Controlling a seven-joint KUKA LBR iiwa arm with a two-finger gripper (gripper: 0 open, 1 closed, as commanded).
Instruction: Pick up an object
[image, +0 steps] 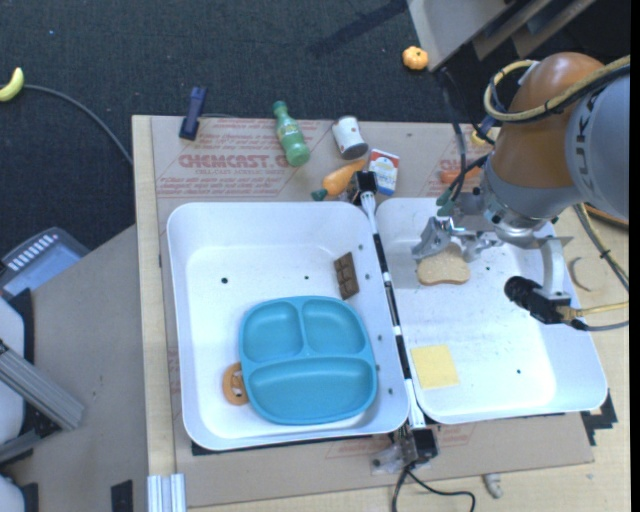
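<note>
My gripper (447, 243) is low over the far part of the right bin (500, 400), just above a tan slice of toast (443, 271). Its metal fingers point down-left toward the toast, and nothing shows between them. A yellow cheese square (434, 366) lies nearer the front of the same bin. In the left bin (200, 260) sit a blue divided plate (307, 357), a brown chocolate bar (346, 275) by the right wall, and a small pretzel-like cookie (235, 385) half tucked under the plate.
Behind the bins on the cardboard lie a green bottle (290, 133), a small can (349, 136), a carrot (340, 180), a milk carton (383, 171) and a blue marker (192, 112). A black cable end (535, 298) hangs over the right bin.
</note>
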